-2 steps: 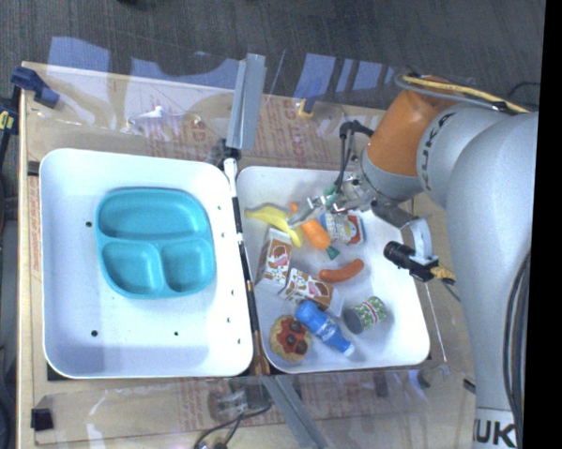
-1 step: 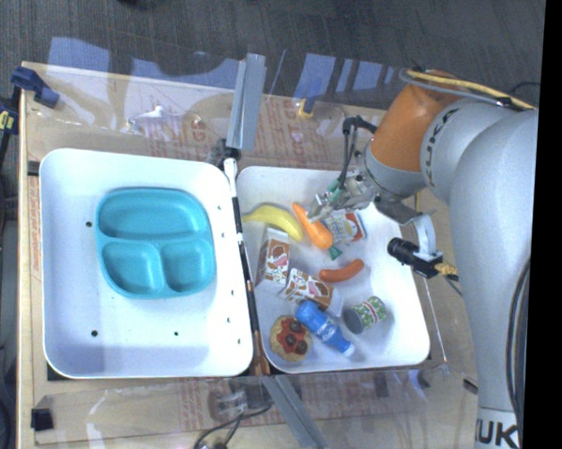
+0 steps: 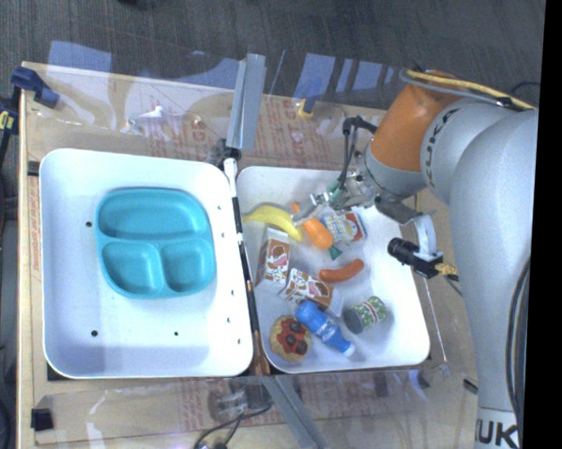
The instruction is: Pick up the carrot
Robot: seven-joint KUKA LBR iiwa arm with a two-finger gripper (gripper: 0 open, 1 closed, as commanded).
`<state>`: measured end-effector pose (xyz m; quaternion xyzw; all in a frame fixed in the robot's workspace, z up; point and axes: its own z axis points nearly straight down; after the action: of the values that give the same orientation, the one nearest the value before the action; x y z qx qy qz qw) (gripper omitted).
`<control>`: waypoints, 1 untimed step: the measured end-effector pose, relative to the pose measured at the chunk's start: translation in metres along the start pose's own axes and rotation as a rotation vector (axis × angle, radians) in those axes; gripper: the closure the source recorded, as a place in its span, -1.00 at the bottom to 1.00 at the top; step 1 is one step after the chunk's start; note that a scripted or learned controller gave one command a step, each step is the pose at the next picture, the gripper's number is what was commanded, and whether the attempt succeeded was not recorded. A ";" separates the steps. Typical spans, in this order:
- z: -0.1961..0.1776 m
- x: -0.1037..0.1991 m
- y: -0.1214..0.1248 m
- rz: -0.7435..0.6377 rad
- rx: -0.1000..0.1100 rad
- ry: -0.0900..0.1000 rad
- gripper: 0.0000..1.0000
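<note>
The bench (image 3: 127,117) carries two shallow white bins side by side. The arm (image 3: 480,182), grey with an orange band above its wrist, comes in from the right and bends down over the right bin (image 3: 402,343). The left bin (image 3: 59,329) lies well to the left of the end effector (image 3: 327,204) and holds a blue divided tray (image 3: 158,241).

The end effector hangs low in the upper middle of the right bin, right above the crowded toys. Whether it stands apart or together I cannot tell, since the wrist and the clutter around it hide this, and nothing can be seen clamped in it.

The carrot (image 3: 317,233) is small and orange and lies just below the end effector, very near it; whether they touch is unclear. A banana (image 3: 267,215) curves away to the left of the end effector, just beside the carrot. A red and white packet (image 3: 349,225) sits just to the right of the carrot. A small carton (image 3: 276,261) lies below and to the left of the end effector, with another printed pack (image 3: 306,286) beside it. A sausage (image 3: 342,269) lies below the end effector, past the carrot. Farther down sit a blue bottle (image 3: 324,327), a round pizza toy (image 3: 291,337) and a small can (image 3: 367,313), all well apart from the end effector.
</note>
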<state>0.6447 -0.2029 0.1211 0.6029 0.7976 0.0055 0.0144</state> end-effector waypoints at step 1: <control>0.020 -0.009 0.003 0.068 0.014 0.006 -1.00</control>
<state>0.6509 -0.2110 0.1009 0.6300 0.7766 0.0019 0.0076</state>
